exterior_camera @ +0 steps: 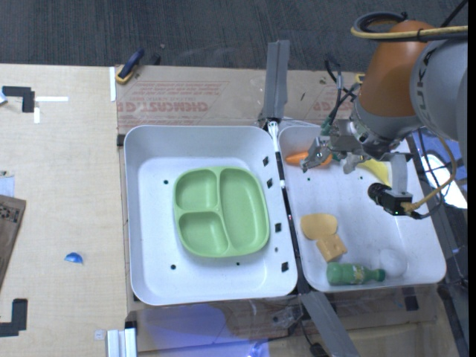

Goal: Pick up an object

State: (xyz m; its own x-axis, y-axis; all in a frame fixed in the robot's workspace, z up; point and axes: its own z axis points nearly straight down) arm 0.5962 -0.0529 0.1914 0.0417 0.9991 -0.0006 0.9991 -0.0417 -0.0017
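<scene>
the arm [416, 65] comes in from the right, grey with a big orange part, and it hangs over the far end of the right bin [416, 274]. its claw [332, 155] points down near the far left corner of that bin. i cannot tell if the claw is open or closed, because the metal parts are small and mixed up with wires. right by the claw, on its left side, an orange carrot [297, 158] lies on the bin floor, close to the wall between the two bins. it looks like the claw is just beside the carrot or touching its end, but i cannot tell which. a yellow banana [378, 171] lies on the other side of the claw, partly hidden under the arm. nearer to us in the same bin there is a yellow toy [320, 226] with a tan block [332, 247] touching it. these two are well apart from the claw. along the near wall a green bottle [354, 274] lies on its side, and a pale white ball [392, 259] sits just beside its right end. the left bin [149, 274] holds a green plate [222, 212] with three parts, lying flat in the middle. the plate is far from the claw, on the other side of the wall. the bins sit on a light wooden table [59, 184]. a little blue thing [73, 257] lies on the table to the left of the bins.
</scene>
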